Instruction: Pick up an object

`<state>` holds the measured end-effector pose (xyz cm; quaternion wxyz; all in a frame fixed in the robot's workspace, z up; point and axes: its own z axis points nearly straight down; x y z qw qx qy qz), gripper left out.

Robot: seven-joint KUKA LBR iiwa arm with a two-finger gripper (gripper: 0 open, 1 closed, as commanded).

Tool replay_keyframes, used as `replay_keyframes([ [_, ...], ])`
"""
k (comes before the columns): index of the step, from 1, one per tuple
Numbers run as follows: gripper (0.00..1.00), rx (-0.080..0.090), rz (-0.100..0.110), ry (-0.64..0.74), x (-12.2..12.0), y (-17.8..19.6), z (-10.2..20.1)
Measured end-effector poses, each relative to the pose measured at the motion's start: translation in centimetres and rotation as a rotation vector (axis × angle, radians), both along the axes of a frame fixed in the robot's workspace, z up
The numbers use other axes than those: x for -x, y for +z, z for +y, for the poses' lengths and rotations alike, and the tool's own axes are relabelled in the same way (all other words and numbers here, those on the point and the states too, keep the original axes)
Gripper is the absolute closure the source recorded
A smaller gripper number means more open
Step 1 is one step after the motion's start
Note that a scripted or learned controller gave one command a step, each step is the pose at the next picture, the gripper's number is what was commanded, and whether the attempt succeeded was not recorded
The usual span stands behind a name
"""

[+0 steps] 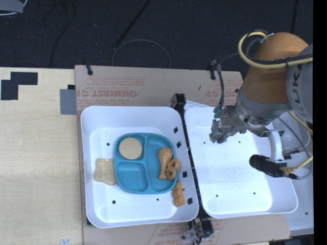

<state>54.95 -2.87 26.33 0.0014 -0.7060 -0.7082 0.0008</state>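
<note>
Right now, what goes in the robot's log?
gripper: over right bin | blue tray: left bin, food on it | nothing picked up

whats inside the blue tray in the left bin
In the blue tray: a round tan disc top left, a brown pretzel-like piece on the right. The bottom-left compartment looks bare. Anything under them is hidden.

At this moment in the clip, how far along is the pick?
Nothing looks picked yet. The blue divided plate, the round cookie, the pretzel-like pastry, the cracker and the small brown snack all lie in the left bin. The end effector hangs over the right bin, away from them. Reaching, grasping and lifting remain.
</note>
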Motion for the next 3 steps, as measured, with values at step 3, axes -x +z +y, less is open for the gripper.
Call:
replay_keyframes([
  [3,1.0,0.001,0.002,0.0,-0.2,-1.5,13.9],
])
